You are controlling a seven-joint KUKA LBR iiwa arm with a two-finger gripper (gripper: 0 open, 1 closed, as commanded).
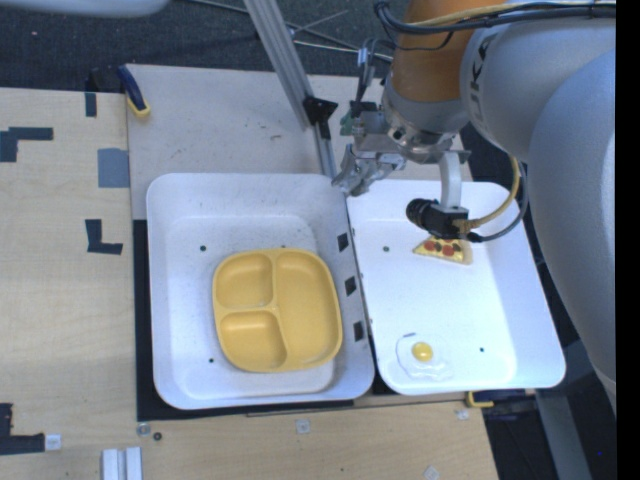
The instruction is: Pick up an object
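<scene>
— Grey arm [570,118] first, since it looms closest to the lens. What worries you?

— Start with the yellow plate [275,308], lying flat in the left bin [165,268]. It is wide, shallow and split into three compartments. I'd judge a two-finger grasp could only catch its rim, so it might tip or slip out.

— And the gripper [352,180]?

— It hangs beyond the plate's far right corner, over the far rim where the two bins meet. Whether it is open or closed I cannot tell; the metal parts blur together from this angle. Nothing is visibly held. Coming straight down from there, it would likely strike the bin walls, not an object.

— What about the things to the plate's right?

— Both sit in the right bin [500,308]. The fried egg [420,353] lies just right of the plate's near corner, close to the front wall. It is a thin white patch with a yellow yolk bump. It looks nearly flush with the floor, so a grasp may close over it and come up with nothing.

— And the last one?

— The pizza slice [443,250] is further right of the plate, level with the plate's far edge. It is a small yellow wedge with red spots, also flat. A black part on a cable hangs just over it and might nudge it.
</scene>
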